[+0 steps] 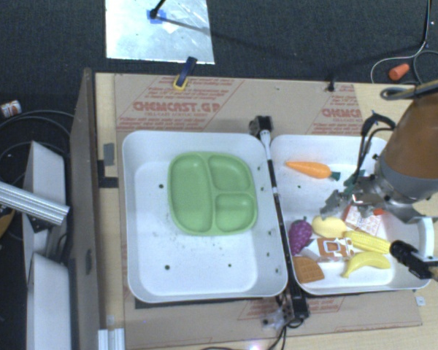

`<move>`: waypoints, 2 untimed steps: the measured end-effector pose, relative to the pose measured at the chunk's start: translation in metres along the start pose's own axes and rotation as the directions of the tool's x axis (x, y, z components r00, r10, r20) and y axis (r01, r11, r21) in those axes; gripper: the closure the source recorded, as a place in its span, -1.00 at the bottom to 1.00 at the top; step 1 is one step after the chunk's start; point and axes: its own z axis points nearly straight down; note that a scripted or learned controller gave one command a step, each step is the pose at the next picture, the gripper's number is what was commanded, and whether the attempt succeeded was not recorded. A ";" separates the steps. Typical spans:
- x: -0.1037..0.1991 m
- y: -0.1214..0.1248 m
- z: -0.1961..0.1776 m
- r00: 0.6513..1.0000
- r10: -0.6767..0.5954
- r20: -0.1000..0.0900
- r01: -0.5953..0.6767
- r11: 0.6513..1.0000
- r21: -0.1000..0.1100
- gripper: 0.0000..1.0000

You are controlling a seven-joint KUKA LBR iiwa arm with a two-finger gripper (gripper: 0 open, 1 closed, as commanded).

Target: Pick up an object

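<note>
The right bin (pixel 306 146) holds toy food. An orange carrot (pixel 309 169) lies near its back. Toward the front sit a purple grape bunch (pixel 300 234), a pale yellow lemon (pixel 329 227), a corn cob (pixel 369 242), a yellow banana (pixel 365 263), a brown cookie (pixel 309 270) and an orange-and-white box (pixel 336 248). My gripper (pixel 348 200) hangs low over the right bin, just above the lemon and next to a red-and-white packet (pixel 365 221). The wrist covers much of it.
The left bin (pixel 146 268) holds a green divided plate (pixel 210 193). A black-and-white bar (pixel 271 170) lies along the seam between the bins. The arm's orange band (pixel 422 141) and a black part (pixel 412 259) overhang the right bin's right side.
</note>
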 end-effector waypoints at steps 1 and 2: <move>0.011 -0.001 0.082 1.000 0.002 0.001 -0.002 1.000 -0.005 -1.00; -0.031 0.031 0.105 1.000 0.003 0.002 -0.003 1.000 -0.003 -1.00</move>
